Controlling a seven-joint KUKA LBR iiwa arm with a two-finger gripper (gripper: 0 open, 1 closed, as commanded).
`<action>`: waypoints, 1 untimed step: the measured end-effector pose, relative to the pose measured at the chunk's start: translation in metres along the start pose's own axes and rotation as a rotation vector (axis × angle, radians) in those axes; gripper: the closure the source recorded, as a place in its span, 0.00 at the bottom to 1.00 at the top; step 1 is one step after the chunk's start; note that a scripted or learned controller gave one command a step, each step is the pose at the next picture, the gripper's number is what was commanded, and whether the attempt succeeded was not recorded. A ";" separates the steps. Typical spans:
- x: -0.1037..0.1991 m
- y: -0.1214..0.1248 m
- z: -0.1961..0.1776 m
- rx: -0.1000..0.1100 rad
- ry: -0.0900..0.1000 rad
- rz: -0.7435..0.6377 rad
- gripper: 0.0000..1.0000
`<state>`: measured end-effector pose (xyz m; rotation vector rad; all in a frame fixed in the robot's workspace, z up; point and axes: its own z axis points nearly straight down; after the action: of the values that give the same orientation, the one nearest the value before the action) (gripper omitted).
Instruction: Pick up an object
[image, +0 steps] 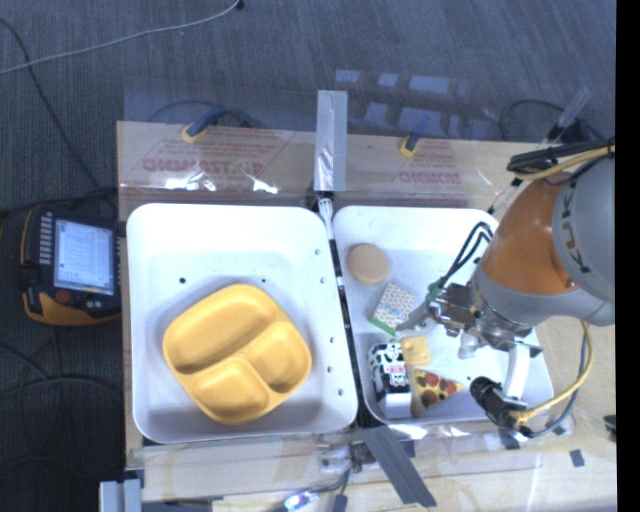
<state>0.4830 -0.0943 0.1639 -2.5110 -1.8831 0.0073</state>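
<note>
A: Nearest the lens, the orange-banded arm leaned in from the right over the right bin, its gripper hanging low among a huddle of small objects.

B: Was anything caught in it?

A: That could not be told; the wrist hid the tip. Just beside it lay a small yellow block, with a green-patterned packet touching its upper edge, a round tan disc farther up, and a black-and-white carton next to a pizza-slice toy along the bin's near wall.

B: And the left bin?

A: It held a yellow divided tray, well apart from the arm.

B: What stood to go wrong?

A: Crowding, most likely. With packet and block touching, a descent there could land on both, pushing one aside or pinching an edge that slips free. The loose cable drooping near the toy might also drag across it.
</note>
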 end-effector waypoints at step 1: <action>-0.005 0.026 0.073 -0.022 0.003 -0.246 0.00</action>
<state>0.5064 -0.1070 0.0904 -2.2719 -2.1875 -0.0169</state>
